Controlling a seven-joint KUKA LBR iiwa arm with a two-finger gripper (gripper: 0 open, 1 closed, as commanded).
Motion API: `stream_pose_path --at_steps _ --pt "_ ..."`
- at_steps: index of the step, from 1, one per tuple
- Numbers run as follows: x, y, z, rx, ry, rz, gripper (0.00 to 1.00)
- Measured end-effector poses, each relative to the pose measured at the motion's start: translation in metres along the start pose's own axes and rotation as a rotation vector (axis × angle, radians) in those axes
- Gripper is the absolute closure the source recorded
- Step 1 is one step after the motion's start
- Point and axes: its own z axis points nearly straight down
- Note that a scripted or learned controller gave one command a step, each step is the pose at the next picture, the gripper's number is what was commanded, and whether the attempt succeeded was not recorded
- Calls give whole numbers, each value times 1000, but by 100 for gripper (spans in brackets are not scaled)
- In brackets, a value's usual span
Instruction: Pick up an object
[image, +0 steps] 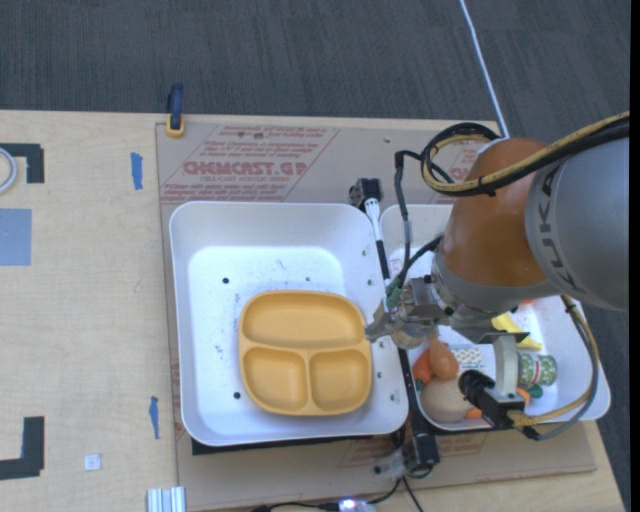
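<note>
Yellow divided tray (303, 352), one, in the left bin (200, 250); gripper (385, 325) state unclear.

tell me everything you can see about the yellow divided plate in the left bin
The yellow divided plate looks like matte plastic, a rounded rectangle with three compartments: one long one along its far side and two smaller ones side by side nearer the camera. It lies flat, right way up, on the floor of the left bin, toward the bin's near right corner. Nothing sits in its compartments. The gripper hovers close to its right edge; whether they touch cannot be told.
</note>
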Motion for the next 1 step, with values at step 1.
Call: stream_pose_path --at_steps 1 --pt "-19 -1 28 4 0 2 100"
